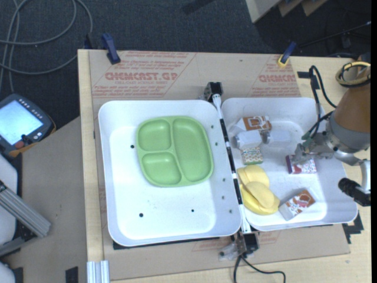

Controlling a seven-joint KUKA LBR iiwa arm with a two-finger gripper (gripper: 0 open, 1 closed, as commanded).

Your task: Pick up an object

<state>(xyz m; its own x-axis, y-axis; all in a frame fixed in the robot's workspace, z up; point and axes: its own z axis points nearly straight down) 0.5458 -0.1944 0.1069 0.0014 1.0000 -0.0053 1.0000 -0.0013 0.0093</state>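
arm low over the right bin, gripper at a small red-and-white packet

the grey arm with its orange band point(355, 114) reaches in from the right and hangs over the right-hand shallow white bin point(333, 217). its gripper point(301, 153) sits low on the right side of that bin, right at the top edge of a small red-and-white packet point(303, 166). whether the gripper is spread or closed cannot be told from this slant, and nothing is plainly seen between its tips.

in the same bin, a small box with an orange-brown and white label point(256, 124) lies toward the far left corner. just nearer lies a grey-white wrapped block point(246, 139), and below it a small speckled white packet point(252, 154). two pale yellow rounded pieces point(258, 192) rest against the bin's left wall near the front. just to their right lies a tilted carton with a red and white print point(297, 204).

the left-hand shallow white bin point(118, 217) holds a light green plastic tray with three compartments point(175, 151), set toward its far half. both bins stand on a brown cardboard sheet with red lettering point(141, 75).
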